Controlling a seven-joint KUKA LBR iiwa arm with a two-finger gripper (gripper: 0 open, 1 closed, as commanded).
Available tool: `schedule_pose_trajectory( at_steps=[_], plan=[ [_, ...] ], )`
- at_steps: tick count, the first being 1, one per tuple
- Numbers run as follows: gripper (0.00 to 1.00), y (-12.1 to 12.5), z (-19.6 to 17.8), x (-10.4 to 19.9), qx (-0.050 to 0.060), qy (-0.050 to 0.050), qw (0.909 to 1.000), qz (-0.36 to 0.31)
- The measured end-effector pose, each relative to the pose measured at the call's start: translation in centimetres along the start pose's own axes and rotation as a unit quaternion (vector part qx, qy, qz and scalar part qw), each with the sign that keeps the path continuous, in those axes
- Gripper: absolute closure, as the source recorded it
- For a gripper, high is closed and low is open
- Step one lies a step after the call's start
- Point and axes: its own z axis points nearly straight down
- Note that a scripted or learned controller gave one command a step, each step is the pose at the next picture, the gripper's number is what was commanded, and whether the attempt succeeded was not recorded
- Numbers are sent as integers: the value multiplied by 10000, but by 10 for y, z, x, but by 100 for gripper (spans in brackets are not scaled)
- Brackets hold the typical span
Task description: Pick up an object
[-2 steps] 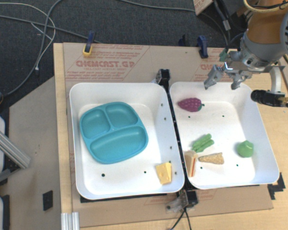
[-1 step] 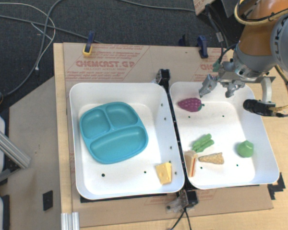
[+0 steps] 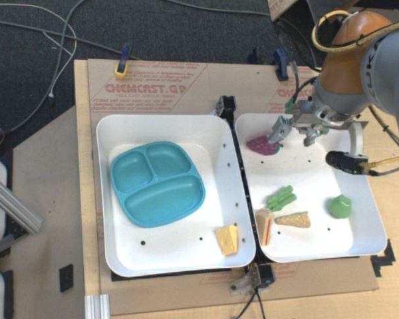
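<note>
Near bin rim [image 3: 299, 117], open gripper [image 3: 293, 133] over purple object [image 3: 262, 145]

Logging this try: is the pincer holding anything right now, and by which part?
Nothing is held. The pincer hangs open beside the purple toy in the right bin.

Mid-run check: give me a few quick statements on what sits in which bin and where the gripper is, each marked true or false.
1. The teal divided plate lies in the left bin. True.
2. The gripper hangs over the left bin. False: it is over the right bin, near its far edge.
3. The purple item lies just beside the gripper. True.
4. The yellow wedge sits on the plate. False: it lies on the bin floor, near the plate's front corner.
5. The green round piece is in the right bin. True.
</note>
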Motion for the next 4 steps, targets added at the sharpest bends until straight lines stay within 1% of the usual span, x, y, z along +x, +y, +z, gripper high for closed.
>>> schedule_pose_trajectory(
  at_steps=[1, 2, 3, 4],
  plan=[
    [0, -10, 50, -2, 7, 2, 10000, 3],
    [100, -8, 35, -2, -37, -3, 10000, 2],
    [100, -6, -18, 9, -67, -11, 10000, -11],
    [100, -4, -73, 9, -72, -13, 10000, -8]
  ],
)
